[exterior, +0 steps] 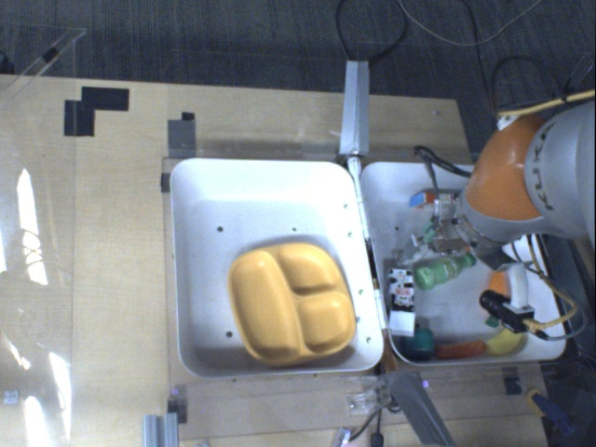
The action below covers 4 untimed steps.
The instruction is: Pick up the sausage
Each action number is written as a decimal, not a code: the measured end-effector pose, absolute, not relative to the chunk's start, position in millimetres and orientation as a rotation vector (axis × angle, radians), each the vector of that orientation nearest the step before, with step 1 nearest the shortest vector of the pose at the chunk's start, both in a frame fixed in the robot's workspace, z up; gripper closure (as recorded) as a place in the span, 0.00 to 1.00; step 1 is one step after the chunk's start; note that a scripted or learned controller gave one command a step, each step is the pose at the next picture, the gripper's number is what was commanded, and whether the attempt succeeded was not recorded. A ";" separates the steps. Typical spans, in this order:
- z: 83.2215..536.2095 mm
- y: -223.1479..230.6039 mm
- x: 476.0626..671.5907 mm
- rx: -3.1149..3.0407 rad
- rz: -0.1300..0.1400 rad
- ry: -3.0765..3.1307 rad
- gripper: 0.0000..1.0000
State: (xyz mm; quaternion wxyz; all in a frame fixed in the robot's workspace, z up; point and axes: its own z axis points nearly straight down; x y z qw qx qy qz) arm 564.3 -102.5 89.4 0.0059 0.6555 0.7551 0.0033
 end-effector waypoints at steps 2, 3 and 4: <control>101.6 -92.2 580.4 1.822 0.004 2.555 0.00; 88.2 -88.2 597.2 2.213 0.009 2.221 0.00; 186.1 -58.7 589.3 2.439 0.006 1.974 0.00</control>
